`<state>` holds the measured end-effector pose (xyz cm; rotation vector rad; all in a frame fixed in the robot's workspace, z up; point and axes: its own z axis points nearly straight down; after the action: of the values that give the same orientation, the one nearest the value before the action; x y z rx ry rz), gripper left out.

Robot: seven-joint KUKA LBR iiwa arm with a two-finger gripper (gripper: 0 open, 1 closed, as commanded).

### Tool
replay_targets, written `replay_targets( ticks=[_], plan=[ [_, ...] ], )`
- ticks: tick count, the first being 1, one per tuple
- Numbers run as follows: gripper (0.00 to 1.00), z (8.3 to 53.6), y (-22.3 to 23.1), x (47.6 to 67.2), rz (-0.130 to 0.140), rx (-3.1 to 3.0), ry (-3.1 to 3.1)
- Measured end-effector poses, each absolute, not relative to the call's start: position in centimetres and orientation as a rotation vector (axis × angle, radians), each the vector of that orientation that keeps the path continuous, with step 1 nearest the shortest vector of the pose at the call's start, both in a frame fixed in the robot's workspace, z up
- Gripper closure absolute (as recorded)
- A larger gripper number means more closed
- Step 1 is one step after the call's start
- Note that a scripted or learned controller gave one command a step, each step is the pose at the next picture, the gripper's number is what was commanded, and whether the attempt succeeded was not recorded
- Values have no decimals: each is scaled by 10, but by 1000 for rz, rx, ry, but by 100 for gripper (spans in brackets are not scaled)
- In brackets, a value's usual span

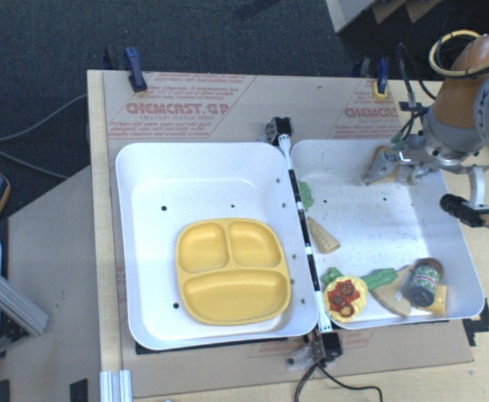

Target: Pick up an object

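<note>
A yellow divided plate [231,270] lies in the left bin [136,224]. In the right bin [454,249], toy pizza [345,296] and can [421,282] sit at the near edge, well apart from the claw [384,166], spread wide, gripping nothing.

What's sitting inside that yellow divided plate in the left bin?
Nothing that I can see: the yellow plate shows three bare compartments. It lies flat on the left bin, so whatever bin floor is under it is covered.
</note>
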<state>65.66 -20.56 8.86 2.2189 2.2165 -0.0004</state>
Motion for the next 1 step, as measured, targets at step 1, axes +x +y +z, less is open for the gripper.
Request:
replay_targets(
  ticks=[1],
  plan=[
    [100, 103, -202, 657, 3, 2214, 2218]
  ],
)
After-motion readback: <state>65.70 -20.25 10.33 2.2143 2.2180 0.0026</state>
